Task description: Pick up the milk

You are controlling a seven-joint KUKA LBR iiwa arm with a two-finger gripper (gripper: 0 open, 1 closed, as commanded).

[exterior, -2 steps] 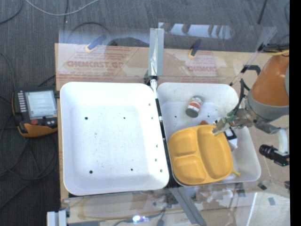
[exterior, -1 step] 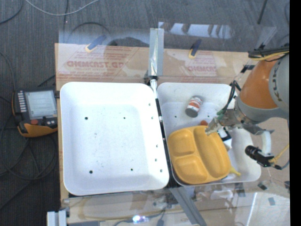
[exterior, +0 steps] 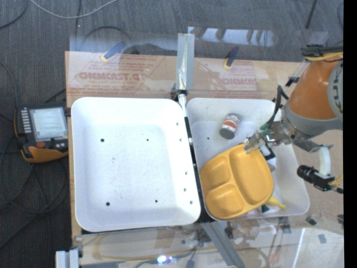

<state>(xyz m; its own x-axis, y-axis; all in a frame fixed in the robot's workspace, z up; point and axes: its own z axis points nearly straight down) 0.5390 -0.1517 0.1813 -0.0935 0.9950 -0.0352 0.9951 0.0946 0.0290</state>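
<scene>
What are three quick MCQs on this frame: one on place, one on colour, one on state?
1. Which bin holds the divided tray?
A. the left bin
B. the right bin
C. neither, it sits on the carpet

2. What colour is the divided tray?
A. yellow
B. blue
C. green

3. How does the small can lie?
A. stacked on the tray
B. tipped on its side on the bin floor
C. out on the cardboard

Key:
1 B: the divided tray fills the near part of the right bin, while the left bin sits beside it.
2 A: its whole moulded surface is yellow.
3 B: the small can lies tilted on the bin floor, behind the tray and apart from it, left of the pincer.
</scene>
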